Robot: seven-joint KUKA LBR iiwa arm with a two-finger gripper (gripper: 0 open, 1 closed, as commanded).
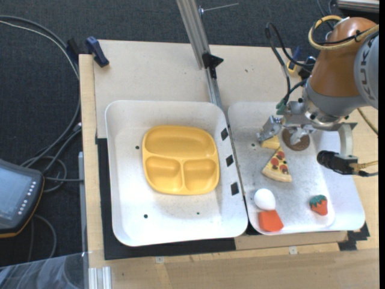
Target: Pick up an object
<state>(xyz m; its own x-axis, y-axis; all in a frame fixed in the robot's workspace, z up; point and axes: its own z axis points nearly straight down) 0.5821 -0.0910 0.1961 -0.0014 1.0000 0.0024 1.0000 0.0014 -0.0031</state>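
Note:
The right bin holds several toy foods. A pale yellow wedge lies near its upper left. A pizza slice lies just below it. A brown round piece sits to the wedge's right, partly under the arm. A white egg, an orange block and a strawberry lie along the front. My gripper hangs low right above the yellow wedge, at or just over its top edge. Whether it touches the wedge is unclear.
The left bin carries a yellow divided plate. A slanted metal post rises behind the bins' shared wall. A black part of the arm juts over the right bin's right side. Cables lie on the floor at left.

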